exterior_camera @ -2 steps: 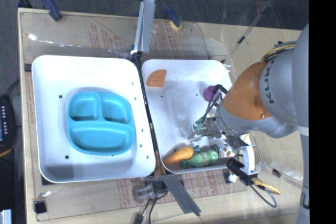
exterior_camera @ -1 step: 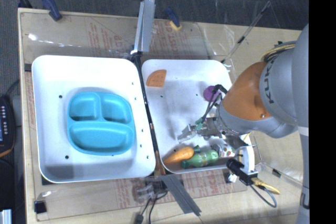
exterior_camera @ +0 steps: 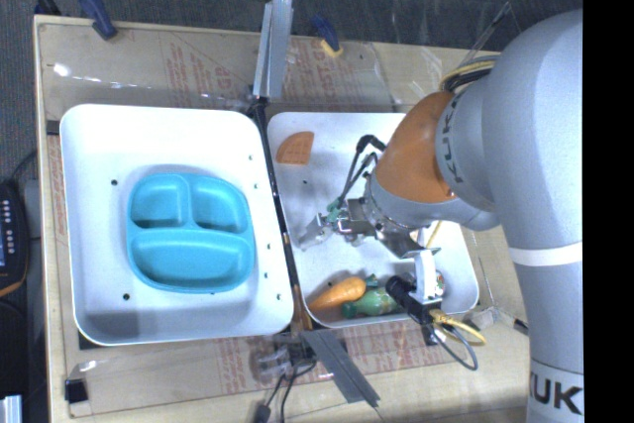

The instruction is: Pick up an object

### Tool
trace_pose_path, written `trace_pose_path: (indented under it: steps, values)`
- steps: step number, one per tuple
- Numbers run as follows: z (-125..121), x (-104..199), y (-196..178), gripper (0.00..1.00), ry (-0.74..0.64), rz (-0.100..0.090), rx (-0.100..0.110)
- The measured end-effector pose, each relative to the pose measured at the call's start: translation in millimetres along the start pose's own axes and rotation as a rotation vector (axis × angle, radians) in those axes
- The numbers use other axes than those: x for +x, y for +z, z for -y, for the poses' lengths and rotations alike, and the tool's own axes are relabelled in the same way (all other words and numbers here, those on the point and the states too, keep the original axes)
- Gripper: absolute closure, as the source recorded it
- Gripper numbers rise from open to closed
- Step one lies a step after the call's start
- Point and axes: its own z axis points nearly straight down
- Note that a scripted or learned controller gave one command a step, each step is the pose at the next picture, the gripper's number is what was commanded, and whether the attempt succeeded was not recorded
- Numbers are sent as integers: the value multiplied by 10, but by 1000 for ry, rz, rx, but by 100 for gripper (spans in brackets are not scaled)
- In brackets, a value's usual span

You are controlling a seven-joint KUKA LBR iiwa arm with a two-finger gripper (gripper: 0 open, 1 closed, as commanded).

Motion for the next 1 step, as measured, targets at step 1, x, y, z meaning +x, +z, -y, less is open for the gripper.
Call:
trace_pose_path:
  steps: [1]
  values:
    - [-352, -340, -4, 0, 4, -1, 0]
